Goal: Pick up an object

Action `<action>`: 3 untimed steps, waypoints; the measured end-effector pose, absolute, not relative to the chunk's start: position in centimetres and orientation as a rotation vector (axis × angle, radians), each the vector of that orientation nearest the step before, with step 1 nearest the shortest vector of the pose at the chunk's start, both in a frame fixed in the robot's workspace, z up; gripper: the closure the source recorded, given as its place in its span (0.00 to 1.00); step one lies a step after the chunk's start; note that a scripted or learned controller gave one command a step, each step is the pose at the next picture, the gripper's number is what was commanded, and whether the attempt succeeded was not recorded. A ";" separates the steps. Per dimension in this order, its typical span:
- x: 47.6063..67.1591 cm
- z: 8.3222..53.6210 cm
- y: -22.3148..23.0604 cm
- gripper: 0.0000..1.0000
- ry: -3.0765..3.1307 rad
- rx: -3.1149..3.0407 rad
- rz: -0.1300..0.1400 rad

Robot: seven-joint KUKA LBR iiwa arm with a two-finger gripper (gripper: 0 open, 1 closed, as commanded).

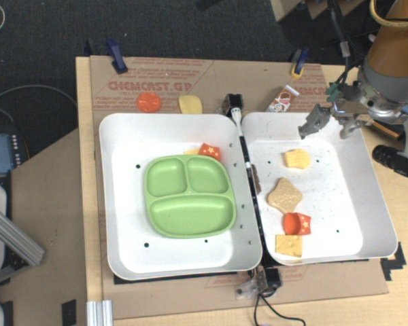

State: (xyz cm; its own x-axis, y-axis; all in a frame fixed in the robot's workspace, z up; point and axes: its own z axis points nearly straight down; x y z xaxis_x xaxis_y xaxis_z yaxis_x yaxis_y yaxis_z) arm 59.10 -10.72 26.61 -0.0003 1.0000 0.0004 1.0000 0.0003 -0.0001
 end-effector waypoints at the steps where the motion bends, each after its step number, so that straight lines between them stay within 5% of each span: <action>1: 54.7 18.3 -12.7 0.00 -2.211 -2.219 0.009; 2: 47.4 14.5 -10.4 0.00 -2.212 -2.216 0.008; 3: 58.0 8.9 -12.4 0.00 -2.228 -2.223 -0.003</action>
